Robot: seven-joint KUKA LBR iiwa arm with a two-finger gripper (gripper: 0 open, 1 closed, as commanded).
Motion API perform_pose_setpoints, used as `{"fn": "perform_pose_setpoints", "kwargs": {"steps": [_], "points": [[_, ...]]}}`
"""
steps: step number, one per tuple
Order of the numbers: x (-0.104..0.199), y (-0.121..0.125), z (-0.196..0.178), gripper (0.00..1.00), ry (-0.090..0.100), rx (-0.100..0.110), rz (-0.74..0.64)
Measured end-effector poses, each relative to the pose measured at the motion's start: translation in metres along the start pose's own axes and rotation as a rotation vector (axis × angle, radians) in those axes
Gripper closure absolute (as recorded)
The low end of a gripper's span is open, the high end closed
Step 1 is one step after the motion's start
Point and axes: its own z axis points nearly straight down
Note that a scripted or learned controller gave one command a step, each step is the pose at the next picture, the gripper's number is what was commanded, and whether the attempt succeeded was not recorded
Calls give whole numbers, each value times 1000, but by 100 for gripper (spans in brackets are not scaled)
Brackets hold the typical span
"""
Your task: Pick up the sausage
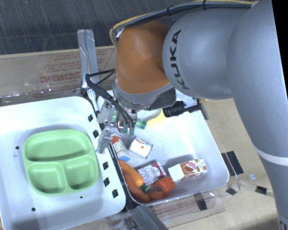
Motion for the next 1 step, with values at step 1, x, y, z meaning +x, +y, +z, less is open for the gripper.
{"fn": "perform_pose_setpoints", "kwargs": {"steps": [1], "points": [[-32, 57, -60, 0, -5, -2, 256]]}}
